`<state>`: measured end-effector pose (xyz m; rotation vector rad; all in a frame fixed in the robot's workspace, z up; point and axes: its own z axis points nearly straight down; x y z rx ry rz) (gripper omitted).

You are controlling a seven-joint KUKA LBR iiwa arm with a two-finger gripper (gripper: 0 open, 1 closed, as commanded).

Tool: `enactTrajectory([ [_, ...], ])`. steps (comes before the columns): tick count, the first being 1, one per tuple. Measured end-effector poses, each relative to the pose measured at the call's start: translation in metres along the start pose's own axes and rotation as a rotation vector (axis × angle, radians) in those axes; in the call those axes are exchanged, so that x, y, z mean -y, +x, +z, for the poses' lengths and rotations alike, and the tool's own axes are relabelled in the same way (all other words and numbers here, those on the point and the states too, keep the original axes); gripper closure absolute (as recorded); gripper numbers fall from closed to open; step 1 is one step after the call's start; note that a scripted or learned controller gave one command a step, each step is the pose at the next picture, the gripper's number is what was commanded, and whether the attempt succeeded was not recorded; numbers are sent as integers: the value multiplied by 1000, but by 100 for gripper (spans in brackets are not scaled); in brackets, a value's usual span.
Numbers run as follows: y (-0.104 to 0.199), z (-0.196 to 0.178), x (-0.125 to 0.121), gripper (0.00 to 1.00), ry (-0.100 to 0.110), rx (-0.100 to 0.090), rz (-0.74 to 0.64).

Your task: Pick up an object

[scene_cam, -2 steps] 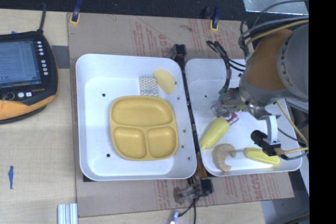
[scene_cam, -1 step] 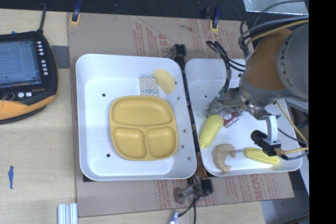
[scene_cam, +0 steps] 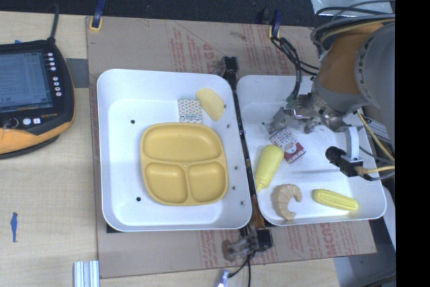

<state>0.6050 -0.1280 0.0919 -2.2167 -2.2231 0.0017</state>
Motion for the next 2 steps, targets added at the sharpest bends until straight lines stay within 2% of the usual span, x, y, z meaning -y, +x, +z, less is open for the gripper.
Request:
enactTrajectory([
  [1,-12,0,39,0,2,1,-1],
  [2,-13,-10,40,100,4,0,-2],
])
